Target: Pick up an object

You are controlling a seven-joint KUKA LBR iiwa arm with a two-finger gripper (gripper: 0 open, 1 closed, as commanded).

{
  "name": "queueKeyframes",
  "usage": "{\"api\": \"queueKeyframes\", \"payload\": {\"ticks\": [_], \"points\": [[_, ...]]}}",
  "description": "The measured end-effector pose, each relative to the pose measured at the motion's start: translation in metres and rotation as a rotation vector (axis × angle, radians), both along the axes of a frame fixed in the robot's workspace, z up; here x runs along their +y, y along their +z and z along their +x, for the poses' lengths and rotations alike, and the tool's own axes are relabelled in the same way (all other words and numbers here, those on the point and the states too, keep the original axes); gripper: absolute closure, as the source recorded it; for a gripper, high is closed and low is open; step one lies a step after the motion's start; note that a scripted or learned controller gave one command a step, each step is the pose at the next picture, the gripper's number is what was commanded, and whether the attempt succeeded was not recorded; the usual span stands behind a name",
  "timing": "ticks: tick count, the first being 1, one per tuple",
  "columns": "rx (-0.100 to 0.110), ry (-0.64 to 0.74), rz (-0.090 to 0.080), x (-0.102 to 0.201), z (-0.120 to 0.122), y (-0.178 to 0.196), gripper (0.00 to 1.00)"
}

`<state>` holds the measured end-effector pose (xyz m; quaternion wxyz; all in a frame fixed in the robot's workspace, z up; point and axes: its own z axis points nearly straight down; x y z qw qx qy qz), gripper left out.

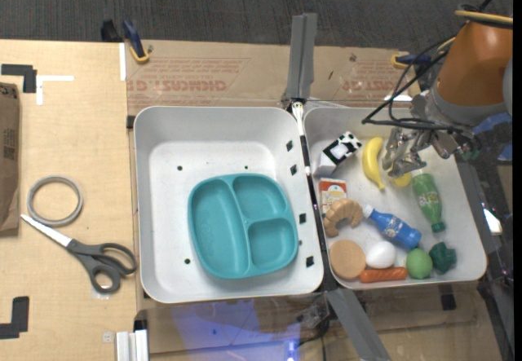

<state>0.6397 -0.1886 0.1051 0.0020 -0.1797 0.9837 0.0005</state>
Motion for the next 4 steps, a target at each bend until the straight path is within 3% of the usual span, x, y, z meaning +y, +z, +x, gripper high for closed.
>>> {"api": "queueKeyframes", "payload": {"ticks": [1, 2, 3, 4], "points": [[-0.003, 0.0, -0.001, 0.0, 0.001, 0.001, 0.0], [-0.001, -0.159, -0.001, 0.045, -0.021, -0.012, 0.0], [-0.007, -0.157, -0.001, 0.046, -0.02, -0.001, 1.0], [-0.004, 0.099, -0.001, 0.038, 0.02, -0.011, 1.0]]}}
